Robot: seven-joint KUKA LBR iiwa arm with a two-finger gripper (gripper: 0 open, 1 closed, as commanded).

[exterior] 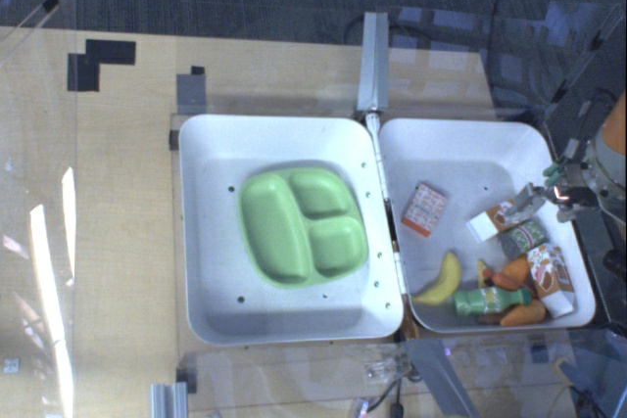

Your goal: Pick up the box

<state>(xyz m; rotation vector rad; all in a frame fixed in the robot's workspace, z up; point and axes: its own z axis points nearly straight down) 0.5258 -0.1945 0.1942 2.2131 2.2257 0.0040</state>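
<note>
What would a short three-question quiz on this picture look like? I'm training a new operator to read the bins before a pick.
1. True or false: the green tray lies in the right bin.
2. Which lies nearest the divider between the bins? A) the small box B) the banana C) the carrot
3. Fill in: the gripper is at the right bin's ___ edge.

Key
1. False: it lies in the left bin.
2. A, though the banana is close behind.
3. Right, beside the pile of packets, away from the small box.
</note>
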